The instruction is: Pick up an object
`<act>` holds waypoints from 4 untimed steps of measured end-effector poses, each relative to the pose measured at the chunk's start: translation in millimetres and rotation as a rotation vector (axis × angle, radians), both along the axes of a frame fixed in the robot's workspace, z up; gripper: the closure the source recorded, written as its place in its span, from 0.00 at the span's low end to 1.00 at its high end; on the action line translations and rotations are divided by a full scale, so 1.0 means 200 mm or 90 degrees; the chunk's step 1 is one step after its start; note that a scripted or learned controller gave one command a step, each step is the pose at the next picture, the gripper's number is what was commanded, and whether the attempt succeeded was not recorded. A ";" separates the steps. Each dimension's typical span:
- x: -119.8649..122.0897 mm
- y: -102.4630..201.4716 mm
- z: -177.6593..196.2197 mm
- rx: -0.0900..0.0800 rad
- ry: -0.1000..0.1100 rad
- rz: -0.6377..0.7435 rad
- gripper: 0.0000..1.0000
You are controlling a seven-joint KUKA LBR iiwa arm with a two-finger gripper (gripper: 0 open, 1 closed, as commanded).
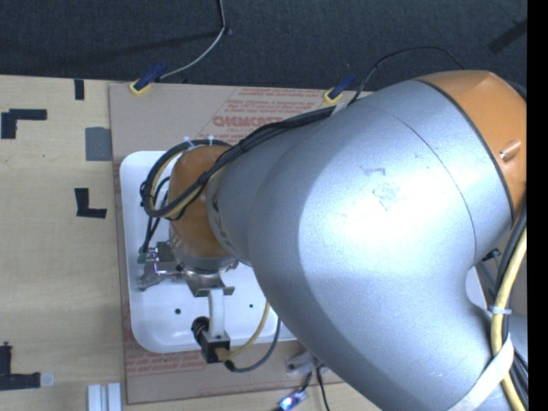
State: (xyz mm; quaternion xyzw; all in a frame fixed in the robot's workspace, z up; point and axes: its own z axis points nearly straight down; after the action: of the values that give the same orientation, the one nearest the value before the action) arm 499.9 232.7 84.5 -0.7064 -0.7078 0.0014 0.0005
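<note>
Camera view: end effector [190, 282] sits low in the white bin [137, 182]; you can't tell its state or see any object. Risk: it lifts with nothing.

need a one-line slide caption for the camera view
Grey KUKA arm with its orange band fills the overhead view, reaching from the right down into the left white bin on the cardboard-topped bench.
</note>
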 end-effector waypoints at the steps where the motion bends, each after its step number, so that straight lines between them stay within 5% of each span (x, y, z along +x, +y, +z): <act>1: -0.08 -0.17 0.00 0.000 0.000 -0.002 0.00; 2: -0.09 -0.17 0.05 0.000 0.001 0.000 1.00; 3: -0.09 -0.37 0.08 -0.001 0.001 -0.003 1.00; 4: -0.05 -0.10 0.00 -0.001 -0.001 0.002 1.00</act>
State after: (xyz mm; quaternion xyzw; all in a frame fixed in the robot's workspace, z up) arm 489.1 213.2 84.7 -0.7055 -0.7087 0.0013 -0.0005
